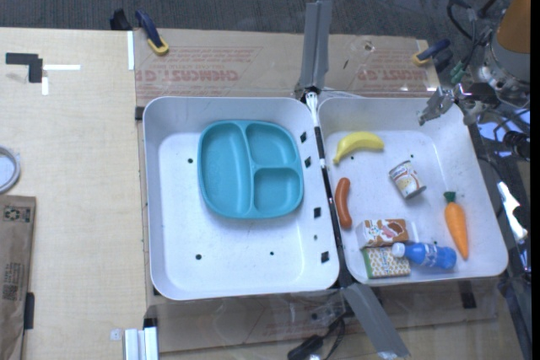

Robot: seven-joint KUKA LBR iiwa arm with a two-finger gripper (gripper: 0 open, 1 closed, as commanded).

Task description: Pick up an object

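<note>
Objects for picking lie in the right bin (481,181), all below and left of the pincer (439,105): a banana (358,145) nearest, a small can (407,180), a carrot (456,226), a sausage (343,202), two cartons (385,232) and a bottle (426,255). Whether the pincer, poised over that bin's top right corner, is open or closed cannot be told. Farther left, the left bin (169,265) holds a blue divided plate (251,169).

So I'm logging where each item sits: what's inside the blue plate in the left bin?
The blue plate shows three bare compartments with nothing in them. It hides the left bin floor beneath it, so anything under there can't be seen.
</note>
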